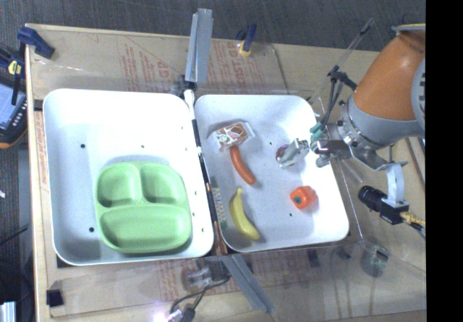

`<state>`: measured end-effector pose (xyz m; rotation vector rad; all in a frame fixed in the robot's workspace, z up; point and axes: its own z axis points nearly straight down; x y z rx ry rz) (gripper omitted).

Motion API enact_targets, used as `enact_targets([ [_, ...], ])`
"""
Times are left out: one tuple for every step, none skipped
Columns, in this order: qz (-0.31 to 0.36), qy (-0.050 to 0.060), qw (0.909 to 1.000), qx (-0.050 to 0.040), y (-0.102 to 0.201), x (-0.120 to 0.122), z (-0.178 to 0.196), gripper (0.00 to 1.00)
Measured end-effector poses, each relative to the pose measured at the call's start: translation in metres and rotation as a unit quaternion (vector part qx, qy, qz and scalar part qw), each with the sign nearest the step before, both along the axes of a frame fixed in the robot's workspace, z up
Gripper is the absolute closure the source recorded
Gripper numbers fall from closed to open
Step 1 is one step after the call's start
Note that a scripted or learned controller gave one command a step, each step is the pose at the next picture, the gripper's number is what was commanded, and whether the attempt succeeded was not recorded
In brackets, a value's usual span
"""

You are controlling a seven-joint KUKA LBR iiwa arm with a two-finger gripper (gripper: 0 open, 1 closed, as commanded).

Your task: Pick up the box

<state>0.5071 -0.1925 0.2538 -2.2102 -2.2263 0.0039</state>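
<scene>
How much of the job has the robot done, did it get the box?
Not yet. The box lies flat near the top left of the right bin, above the sausage and the banana, with nothing gripping it. The gripper sits over that bin, right of the box, apart from it. Reaching, grasping and lifting are all left.

Two shallow white plastic bins [65, 118] sit on a pale tan wooden counter [108, 60] printed with faint red lettering. A light green three-compartment plastic tray [142, 208] is plain. The small flat box [231, 134] is brown and white with a printed picture. The sausage-shaped toy [242, 166] is orange-red, the toy banana [243, 216] yellow, the small round fruit-like toy [304, 197] orange
</scene>
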Motion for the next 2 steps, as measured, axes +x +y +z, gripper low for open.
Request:
enact_targets([
  [0.013,-0.001,0.9999,-0.0005,-0.016,0.053,-0.023,0.0],
  [-0.005,0.0,1.0,-0.0005,-0.016,0.076,-0.163,0.0],
])
